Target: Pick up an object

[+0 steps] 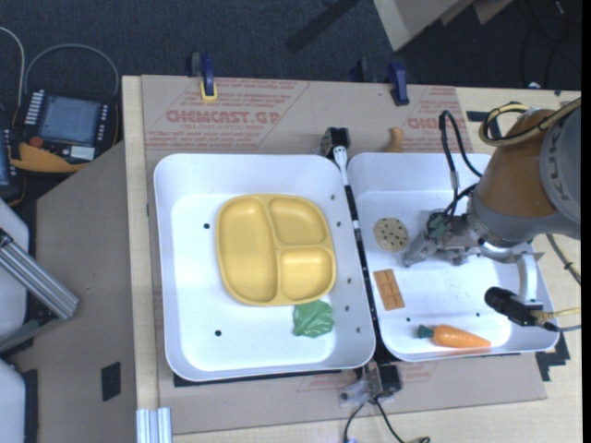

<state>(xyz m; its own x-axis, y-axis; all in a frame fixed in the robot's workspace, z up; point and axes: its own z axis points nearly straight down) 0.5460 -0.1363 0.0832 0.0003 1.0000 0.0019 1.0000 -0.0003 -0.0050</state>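
My gripper [436,250] hangs low over the middle of the right bin [462,178], its fingers spread open with only bare white floor between them. A round tan cookie with dark dots [391,233] lies just left of the gripper, apart from it. A flat orange rectangular piece [389,289] rests near the bin's left wall. An orange carrot with a green top [454,337] lies along the front wall, below the gripper.
The left bin [185,275] holds a yellow divided plate [274,247] and a green leafy toy [313,318] in front of it. The grey arm with its orange band [522,178] comes in over the right bin's right side.
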